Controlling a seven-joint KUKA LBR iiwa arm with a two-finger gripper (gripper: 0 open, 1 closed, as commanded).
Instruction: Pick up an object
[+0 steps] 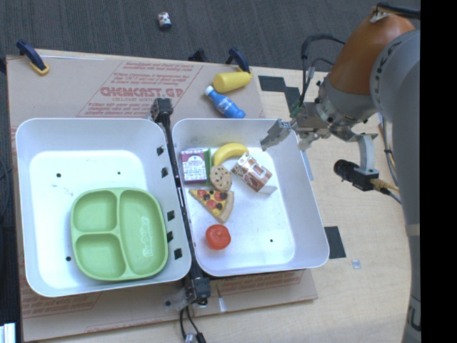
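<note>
**Two bins, one arm poised at the right bin's rim**

Right bin (303,213): banana (230,152), cookie (221,177), pizza slice (214,201), tomato (218,236), red carton (193,166), wrapped snack (254,174), clustered toward its upper left, all candidates for picking. Left bin (43,148): green divided tray (118,233). Gripper (285,133) hangs over the right bin's upper right edge, holding nothing; jaws' spacing cannot be told. Likely staged for descent.

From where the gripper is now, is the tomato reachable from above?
Probably yes: the tomato lies apart from the pizza slice, nothing covering it, and the gripper sits over the same bin's far edge.
</note>
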